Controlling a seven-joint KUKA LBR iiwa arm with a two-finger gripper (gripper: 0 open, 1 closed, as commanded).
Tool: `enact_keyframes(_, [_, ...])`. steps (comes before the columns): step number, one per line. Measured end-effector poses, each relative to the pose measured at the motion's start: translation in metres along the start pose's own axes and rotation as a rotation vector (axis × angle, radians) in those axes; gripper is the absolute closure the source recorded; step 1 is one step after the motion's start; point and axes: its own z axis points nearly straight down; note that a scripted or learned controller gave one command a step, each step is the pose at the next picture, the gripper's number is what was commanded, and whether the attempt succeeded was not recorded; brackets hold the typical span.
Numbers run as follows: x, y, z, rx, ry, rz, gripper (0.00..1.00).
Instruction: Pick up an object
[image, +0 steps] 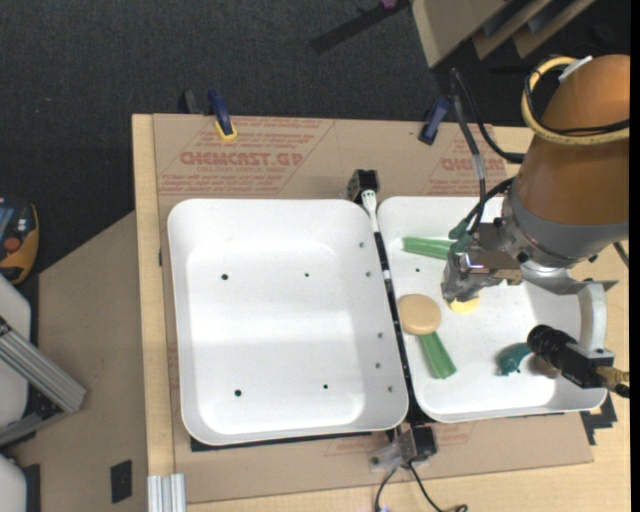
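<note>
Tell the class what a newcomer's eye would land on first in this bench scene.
The bulky arm, orange above and grey below, looms over the right bin, its gripper low above a small yellow object. Beside it lie a tan disc and two green pieces, near the divide with the left bin.

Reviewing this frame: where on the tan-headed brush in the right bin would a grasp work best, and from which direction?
Grip the brush's green handle, coming straight down from above. The handle lies flat and narrow, angled toward the bin's near edge, with open floor on both long sides. The round tan head is probably too wide for the end effector.
</note>
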Motion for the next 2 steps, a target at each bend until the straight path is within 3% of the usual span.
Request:
enact_keyframes(1, [0.059, 0.001, -0.037, -0.014, 0.005, -0.017, 1.00])
enact_keyframes(2, [0.095, 0.014, -0.077, -0.016, 0.005, -0.016, 1.00])
